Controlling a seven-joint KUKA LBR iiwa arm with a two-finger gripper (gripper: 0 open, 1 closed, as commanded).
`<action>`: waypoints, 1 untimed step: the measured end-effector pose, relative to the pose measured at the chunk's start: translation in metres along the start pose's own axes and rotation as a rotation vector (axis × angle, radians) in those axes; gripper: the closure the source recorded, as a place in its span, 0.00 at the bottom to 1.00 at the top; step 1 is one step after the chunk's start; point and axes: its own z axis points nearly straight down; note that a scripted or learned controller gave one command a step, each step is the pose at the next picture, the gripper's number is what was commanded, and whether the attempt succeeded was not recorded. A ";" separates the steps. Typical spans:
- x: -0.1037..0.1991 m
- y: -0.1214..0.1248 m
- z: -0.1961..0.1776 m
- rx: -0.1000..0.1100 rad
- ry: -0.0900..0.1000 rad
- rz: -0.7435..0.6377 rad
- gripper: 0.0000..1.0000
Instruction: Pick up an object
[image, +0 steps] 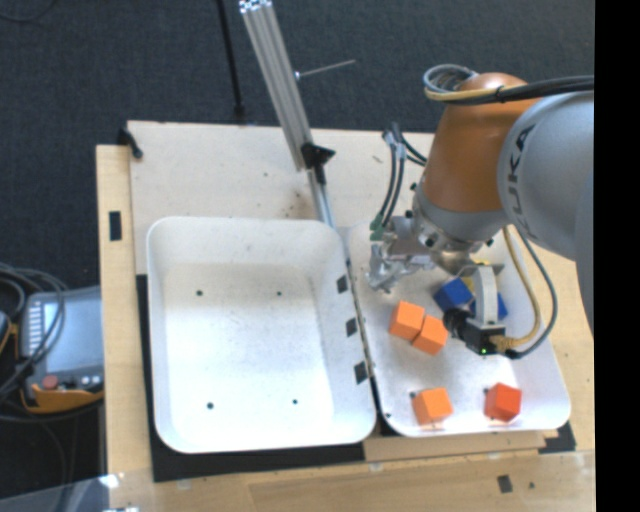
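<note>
In the right bin (545, 385) lie several blocks. Two orange cubes (418, 328) sit touching near the bin's middle, and a third orange cube (432, 405) rests at the front. A red-orange block (503, 402) is at the front right, and a blue block (455, 296) lies partly under the arm. My gripper (385, 272) hangs over the bin's back left part, just above and left of the paired orange cubes. I see nothing between its fingers. The arm's wrist hides the bin's back area.
The left bin (165, 300) stands beside the right one, sharing a middle rim. A slanted metal pole (285, 100) rises from behind the bins. Cables loop around the wrist. A control box (60, 345) sits off the bench to the left.
</note>
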 end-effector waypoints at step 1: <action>0.049 -0.012 0.013 0.000 0.000 0.000 1.00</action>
